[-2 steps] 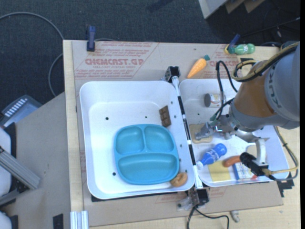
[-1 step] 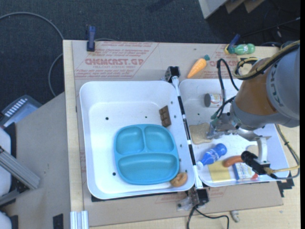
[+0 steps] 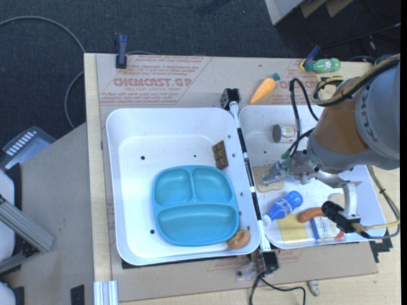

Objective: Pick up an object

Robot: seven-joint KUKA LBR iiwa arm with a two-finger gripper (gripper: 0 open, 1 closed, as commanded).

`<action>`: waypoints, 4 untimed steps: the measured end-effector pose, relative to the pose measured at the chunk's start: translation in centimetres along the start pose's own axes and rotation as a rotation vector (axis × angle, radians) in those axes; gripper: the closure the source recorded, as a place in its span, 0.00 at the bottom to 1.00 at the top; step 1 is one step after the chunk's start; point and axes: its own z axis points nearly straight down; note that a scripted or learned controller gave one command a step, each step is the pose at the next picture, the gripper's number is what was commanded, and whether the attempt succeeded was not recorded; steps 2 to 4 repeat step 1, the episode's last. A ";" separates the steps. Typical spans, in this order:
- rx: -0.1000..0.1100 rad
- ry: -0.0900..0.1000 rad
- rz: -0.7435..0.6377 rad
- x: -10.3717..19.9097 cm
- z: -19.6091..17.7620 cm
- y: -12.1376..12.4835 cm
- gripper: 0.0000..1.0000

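Metal pincer (image 3: pixel 275 173), glossy blue bottle (image 3: pixel 283 206) nearby

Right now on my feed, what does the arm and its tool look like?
The arm is a thick, rounded grey body with a broad orange band above the wrist. Black cables loop along its left side. Below the band sits a grey metallic wrist block, ending in the small silvery tool over the right bin.
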 end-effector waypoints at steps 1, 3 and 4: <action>0.002 0.002 0.000 -0.6 1.0 -0.7 0.00; 0.002 0.002 0.000 -0.6 1.0 -0.7 0.00; 0.002 0.002 0.000 -0.6 1.0 -0.7 0.00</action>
